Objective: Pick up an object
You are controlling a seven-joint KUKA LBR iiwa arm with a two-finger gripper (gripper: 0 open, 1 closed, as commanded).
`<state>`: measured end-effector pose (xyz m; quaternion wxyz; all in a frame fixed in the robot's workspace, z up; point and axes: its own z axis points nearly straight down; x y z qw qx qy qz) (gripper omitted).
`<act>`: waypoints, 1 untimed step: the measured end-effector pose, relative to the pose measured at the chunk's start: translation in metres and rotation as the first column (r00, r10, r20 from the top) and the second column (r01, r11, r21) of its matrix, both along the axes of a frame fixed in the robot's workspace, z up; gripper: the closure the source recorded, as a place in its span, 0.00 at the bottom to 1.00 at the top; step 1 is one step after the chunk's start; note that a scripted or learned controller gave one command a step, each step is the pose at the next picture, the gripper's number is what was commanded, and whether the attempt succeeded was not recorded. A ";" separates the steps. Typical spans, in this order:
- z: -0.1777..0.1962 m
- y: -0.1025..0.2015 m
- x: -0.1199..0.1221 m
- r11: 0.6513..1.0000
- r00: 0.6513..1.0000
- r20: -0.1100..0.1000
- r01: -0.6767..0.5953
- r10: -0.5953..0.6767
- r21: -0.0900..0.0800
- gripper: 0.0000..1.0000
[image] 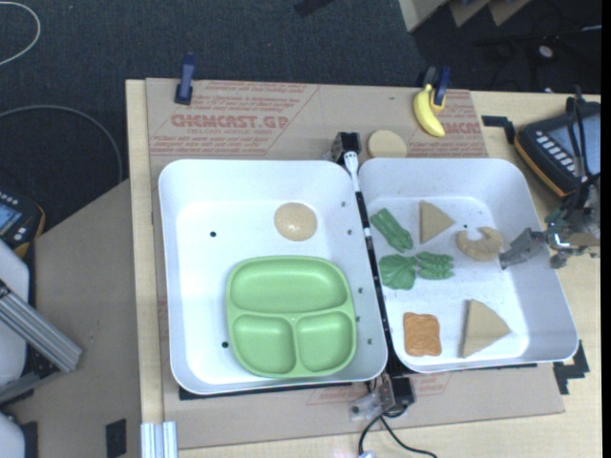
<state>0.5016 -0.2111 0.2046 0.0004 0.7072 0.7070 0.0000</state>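
Camera view, hand: my hand hangs over the right bin's right side; I cannot tell its state.
Camera view, target: the nearest object is a pale curved piece, just left of my hand and apart from it.
Camera view, neighbours: a triangle, green pieces, an orange square and another wedge.
Left bin: a green tray and a round cookie.
Risk: the curved piece looks low and flat, so I may slide over it or push it towards the triangle.
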 end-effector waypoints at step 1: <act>-0.074 0.097 -0.024 1.000 1.000 -0.010 -0.007 0.008 0.008 0.00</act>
